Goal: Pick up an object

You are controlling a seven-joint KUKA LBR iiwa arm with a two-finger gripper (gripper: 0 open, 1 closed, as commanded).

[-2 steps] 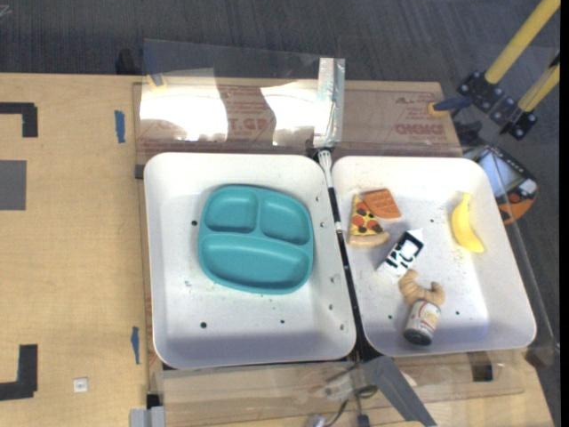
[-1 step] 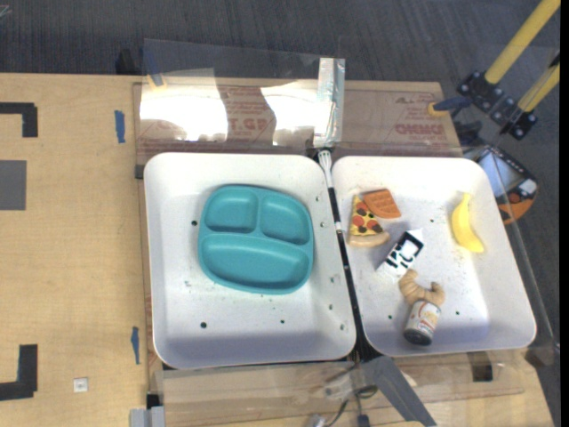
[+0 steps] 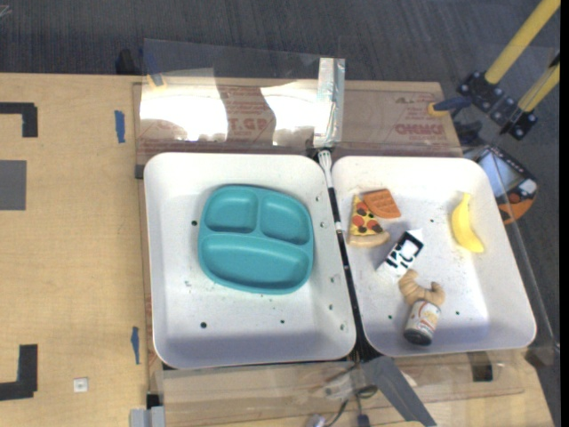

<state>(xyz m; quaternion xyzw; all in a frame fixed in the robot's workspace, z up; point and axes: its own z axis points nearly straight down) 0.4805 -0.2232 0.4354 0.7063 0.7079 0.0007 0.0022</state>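
Loose items lie scattered in the right bin [image 3: 498, 314], spaced for a single grab. Nearest is a small can [image 3: 420, 324] on its side, touching a tan toy figure [image 3: 416, 286]. Beyond them sit a black-and-white tag [image 3: 403, 252], a toy pizza slice [image 3: 364, 223] against an orange block [image 3: 383, 203], and a banana [image 3: 465, 223] well apart, probably the easiest pick. A teal divided plate [image 3: 256, 238] fills the left bin [image 3: 169, 318]. An orange-and-grey part, likely the arm [image 3: 514, 199], waits at the right rim. Whether the gripper is open or closed cannot be told.
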